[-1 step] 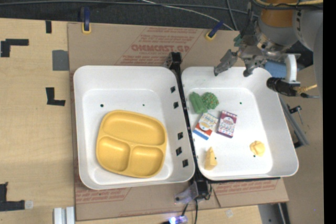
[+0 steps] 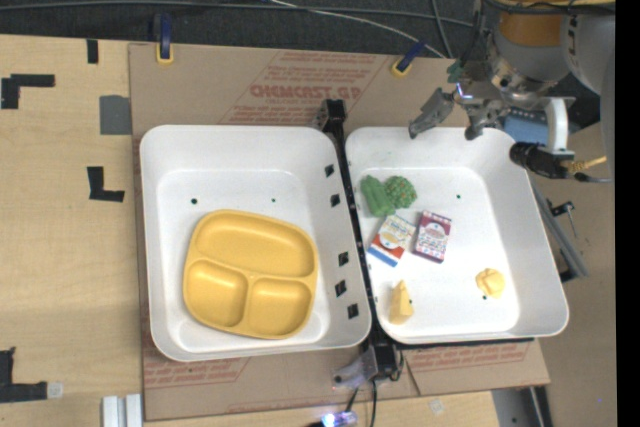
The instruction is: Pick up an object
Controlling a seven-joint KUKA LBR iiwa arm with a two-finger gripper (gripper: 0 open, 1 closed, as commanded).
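White bins, small things on the right — nothing picked up yet.

The end effector hangs over the far rim of the right bin, its two fingers spread apart and with nothing between them. All the candidates lie well below it: one green broccoli, two small packets touching each other — a white packet and a dark red packet — and two yellow pieces. The left bin holds one yellow tray. The flat packets may slip from the fingers, I think, or both come up together; a descent here could hit the rim.
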